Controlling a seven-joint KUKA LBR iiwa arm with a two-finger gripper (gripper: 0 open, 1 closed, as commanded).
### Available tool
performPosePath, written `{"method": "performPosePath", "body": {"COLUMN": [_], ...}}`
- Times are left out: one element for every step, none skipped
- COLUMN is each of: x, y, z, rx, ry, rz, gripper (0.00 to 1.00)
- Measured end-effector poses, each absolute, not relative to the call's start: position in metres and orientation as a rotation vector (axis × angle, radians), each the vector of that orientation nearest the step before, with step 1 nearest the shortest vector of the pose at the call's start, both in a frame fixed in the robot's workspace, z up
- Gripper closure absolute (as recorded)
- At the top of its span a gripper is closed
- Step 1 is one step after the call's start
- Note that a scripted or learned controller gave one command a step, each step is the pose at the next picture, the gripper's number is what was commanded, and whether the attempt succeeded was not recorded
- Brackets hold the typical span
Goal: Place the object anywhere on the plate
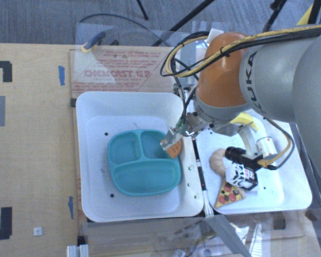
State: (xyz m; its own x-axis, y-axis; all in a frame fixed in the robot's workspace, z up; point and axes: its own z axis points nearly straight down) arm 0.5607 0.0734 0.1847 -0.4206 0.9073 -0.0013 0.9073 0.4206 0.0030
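Hanging over the left bin (91,143), the gripper (173,141) pinches a small orange object (174,150) between its fingers, just above the 3 o'clock rim of the teal divided plate (142,170); a pizza slice toy (228,194) lies in the right bin (294,191)

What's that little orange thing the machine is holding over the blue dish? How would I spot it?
Find the left white bin, which holds a teal divided plate. At the plate's upper right edge, the end effector grips a small orange object. It is the one orange piece over the plate; the pizza slice toy and the other items lie in the right bin.
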Motion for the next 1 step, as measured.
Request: {"method": "performPosePath", "body": {"x": [0.5607], "y": [0.0734], "z": [0.1847], "rx": [1.689], "ry": [2.645], "rz": [0.003], "gripper": [0.0]}}
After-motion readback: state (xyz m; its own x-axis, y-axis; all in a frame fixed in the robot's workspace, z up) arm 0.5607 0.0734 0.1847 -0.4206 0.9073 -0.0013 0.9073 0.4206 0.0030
